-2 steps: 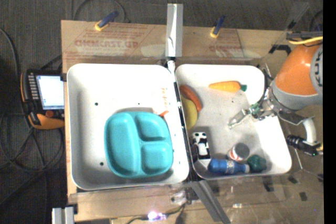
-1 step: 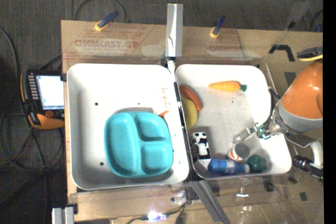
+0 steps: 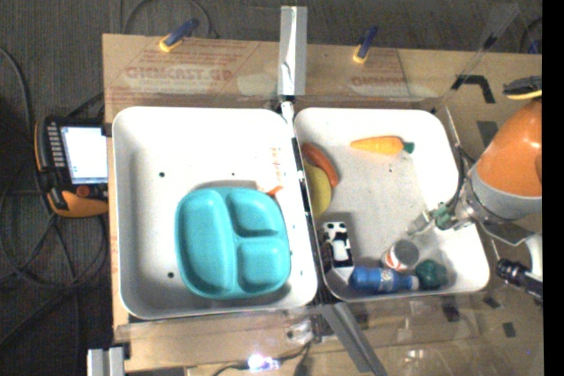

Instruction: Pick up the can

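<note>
The can (image 3: 401, 255) is small, with a silver end and a red-and-white side. It stands tilted near the front of the right bin (image 3: 388, 189). It touches a blue bottle (image 3: 381, 280) lying in front of it, and a dark green lump (image 3: 432, 274) sits to its right. My gripper (image 3: 439, 217) hangs at the bin's right wall, a short way up and to the right of the can and apart from it. Nothing shows between its tips.
The right bin also holds a carrot (image 3: 381, 144) at the back, orange and yellow fruit (image 3: 317, 180) along the left wall, and a black-and-white toy (image 3: 336, 244). In the left bin (image 3: 150, 154) lies a teal divided plate (image 3: 233, 240).
</note>
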You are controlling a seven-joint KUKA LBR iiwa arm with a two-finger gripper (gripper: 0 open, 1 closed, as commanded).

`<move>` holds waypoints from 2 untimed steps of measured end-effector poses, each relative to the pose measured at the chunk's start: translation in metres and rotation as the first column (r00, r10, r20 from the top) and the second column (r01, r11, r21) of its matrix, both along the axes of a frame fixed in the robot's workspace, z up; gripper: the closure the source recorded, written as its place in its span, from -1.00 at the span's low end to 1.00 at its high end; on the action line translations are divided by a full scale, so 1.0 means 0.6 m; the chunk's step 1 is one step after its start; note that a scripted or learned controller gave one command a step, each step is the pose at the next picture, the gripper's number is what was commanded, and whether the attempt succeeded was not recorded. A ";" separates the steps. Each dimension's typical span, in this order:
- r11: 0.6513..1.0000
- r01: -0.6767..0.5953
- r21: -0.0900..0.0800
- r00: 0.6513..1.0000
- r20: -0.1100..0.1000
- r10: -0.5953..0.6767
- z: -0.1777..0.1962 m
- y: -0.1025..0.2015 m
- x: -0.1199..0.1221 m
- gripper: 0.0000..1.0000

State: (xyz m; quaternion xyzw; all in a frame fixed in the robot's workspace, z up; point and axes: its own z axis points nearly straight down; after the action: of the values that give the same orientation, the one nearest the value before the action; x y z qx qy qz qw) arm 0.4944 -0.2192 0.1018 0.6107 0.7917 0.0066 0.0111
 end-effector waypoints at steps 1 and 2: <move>1.000 -0.001 0.002 1.000 -0.002 0.001 0.000 0.002 0.000 -1.00; 1.000 -0.003 0.004 1.000 -0.001 0.003 0.014 0.005 0.002 1.00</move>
State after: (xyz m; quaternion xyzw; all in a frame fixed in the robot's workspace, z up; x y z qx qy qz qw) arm 0.4954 -0.2162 0.1100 0.6095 0.7927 0.0080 0.0095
